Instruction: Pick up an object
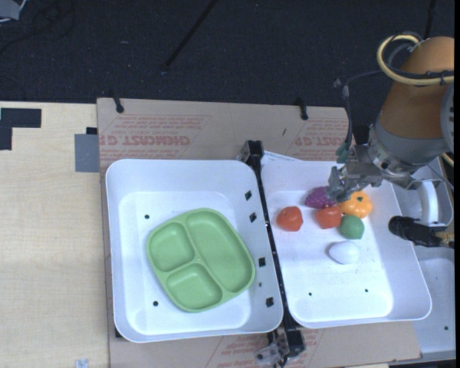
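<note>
Closely crowding the pincer (342,184), whose state I cannot tell: purple toy (317,198), orange pepper (358,204).

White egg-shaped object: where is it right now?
The white egg-shaped object lies in the right bin, just below the green piece and right of the red piece.

- Purple object (317,198) is lying in the right bin (399,297) near its back wall; part of it is sitting under the arm's end, so its shape is unclear.
- Red tomato-like object (290,218) is resting apart, left of the cluster.
- Second red-orange object (329,217) is sitting just below the purple one.
- Yellow-orange pepper-like object (359,204) is touching the green object (352,227) below it.
- White egg-like object (343,252) is lying nearest the front, just below the green one.
</note>
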Tool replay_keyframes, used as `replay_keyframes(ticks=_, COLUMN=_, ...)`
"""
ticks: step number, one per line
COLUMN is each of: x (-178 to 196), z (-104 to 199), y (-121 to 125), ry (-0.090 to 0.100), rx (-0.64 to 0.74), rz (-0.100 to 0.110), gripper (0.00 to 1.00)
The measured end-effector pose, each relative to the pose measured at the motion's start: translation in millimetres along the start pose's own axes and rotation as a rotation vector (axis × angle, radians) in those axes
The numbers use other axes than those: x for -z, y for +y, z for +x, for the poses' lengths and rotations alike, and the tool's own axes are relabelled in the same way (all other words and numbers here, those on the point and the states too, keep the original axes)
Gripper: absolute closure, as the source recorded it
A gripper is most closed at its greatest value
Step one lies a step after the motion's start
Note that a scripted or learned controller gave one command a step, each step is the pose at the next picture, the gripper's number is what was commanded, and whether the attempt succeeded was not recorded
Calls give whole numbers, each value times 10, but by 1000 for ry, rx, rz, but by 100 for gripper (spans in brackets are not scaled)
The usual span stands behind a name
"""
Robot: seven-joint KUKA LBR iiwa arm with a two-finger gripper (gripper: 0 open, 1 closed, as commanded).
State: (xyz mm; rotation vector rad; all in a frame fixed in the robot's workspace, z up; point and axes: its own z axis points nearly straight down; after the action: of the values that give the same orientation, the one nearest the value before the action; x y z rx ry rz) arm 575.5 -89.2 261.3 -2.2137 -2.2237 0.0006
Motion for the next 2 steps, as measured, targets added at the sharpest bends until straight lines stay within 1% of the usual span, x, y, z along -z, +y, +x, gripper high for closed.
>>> replay_keyframes(ticks=1, x=-18, z=437, y=97, ry=-1, rx=-1, rz=-1, gripper=100)
replay_keyframes(ticks=2, x=-164, z=927, y=278, ry=-2, rx=-2, rz=-1, gripper=100)
